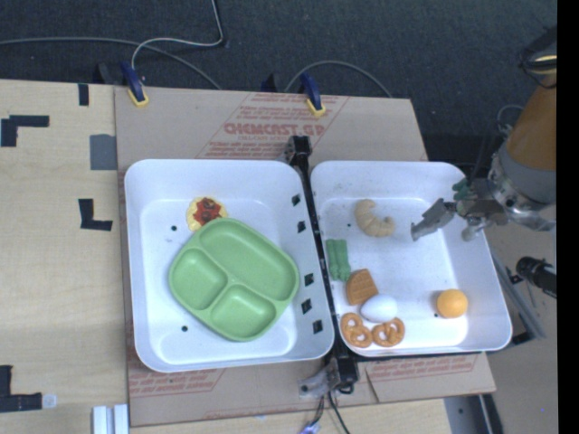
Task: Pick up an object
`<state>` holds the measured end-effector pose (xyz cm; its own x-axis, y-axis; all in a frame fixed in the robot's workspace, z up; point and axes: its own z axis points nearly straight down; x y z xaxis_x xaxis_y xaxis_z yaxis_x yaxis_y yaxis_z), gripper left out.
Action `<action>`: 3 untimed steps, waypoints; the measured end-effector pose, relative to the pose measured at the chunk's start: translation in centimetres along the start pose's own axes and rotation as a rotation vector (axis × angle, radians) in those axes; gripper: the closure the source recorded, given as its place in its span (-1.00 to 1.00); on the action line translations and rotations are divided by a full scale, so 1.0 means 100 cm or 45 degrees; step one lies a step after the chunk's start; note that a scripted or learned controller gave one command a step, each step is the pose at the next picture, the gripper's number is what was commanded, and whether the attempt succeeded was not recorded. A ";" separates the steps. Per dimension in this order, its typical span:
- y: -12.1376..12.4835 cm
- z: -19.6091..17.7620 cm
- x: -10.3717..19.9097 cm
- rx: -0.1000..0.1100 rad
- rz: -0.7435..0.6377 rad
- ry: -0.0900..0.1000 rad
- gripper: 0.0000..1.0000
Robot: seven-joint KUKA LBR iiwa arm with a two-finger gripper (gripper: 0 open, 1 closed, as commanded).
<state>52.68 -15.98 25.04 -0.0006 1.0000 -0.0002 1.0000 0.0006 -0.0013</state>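
Note:
The right bin (470, 333) holds a tan croissant (374, 220), a green pickle-like piece (337, 259), a brown toast slice (362, 287), a white egg (380, 309), two pretzels (373, 333) and an orange ball (451, 303). My gripper (450, 225) hangs over the bin's upper right part, to the right of the croissant and above the orange ball. Its fingers are spread open with nothing between them.
In the left bin (145, 242) lie a green divided plate (235, 277) and a small pizza slice (205, 211). A black divider (308, 242) runs between the bins. Blue clamps (136, 87) and cables sit at the bench's far edge.

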 end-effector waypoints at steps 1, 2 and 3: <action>0.066 0.052 0.070 0.001 -0.002 0.001 -1.00; 0.080 0.164 0.034 -0.006 0.000 -0.002 -1.00; 0.128 0.165 0.066 -0.005 -0.002 0.000 -1.00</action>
<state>65.46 -9.35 8.53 -0.0025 1.0000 -0.0002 1.0000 0.0025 0.0024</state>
